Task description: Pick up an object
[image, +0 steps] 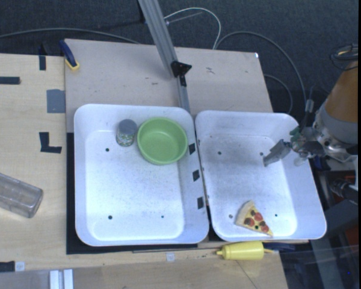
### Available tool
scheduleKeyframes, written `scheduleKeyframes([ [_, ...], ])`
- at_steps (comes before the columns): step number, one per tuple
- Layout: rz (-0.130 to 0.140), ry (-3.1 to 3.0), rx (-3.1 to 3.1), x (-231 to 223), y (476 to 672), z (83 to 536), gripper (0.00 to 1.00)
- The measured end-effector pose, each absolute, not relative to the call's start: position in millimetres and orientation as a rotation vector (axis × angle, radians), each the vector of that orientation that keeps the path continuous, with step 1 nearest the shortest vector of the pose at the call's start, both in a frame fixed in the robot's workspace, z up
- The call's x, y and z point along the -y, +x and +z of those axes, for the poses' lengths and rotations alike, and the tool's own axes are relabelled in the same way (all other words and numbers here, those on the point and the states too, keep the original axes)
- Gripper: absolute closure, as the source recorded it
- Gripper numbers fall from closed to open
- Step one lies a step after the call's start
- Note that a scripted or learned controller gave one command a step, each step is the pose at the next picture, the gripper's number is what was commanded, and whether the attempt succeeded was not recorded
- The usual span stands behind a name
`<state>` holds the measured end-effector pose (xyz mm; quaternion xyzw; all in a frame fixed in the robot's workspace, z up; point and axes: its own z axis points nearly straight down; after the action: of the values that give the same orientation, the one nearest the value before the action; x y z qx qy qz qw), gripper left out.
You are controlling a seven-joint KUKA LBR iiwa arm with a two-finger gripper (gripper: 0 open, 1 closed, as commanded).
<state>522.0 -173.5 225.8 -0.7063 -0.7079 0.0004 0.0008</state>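
End effector low over right bin's right side, angled leftward

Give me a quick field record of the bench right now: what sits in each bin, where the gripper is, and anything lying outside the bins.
left bin: green bowl at the back, small grey-lidded jar just left of it
right bin: toy pizza slice near the front
gripper: over the right bin's right side, nothing seen between its fingers
outside bins: yellow bottle lying at the front edge; clear plastic container at far left
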Motion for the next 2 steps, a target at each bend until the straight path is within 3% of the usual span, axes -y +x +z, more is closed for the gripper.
scheduleKeyframes([
  [1, 0.001, -2.218, 2.223, 173.6, 522.0, 225.8, 0.0],
  [2, 0.006, -2.217, 2.219, 177.6, 522.5, 181.2, 0.0],
])
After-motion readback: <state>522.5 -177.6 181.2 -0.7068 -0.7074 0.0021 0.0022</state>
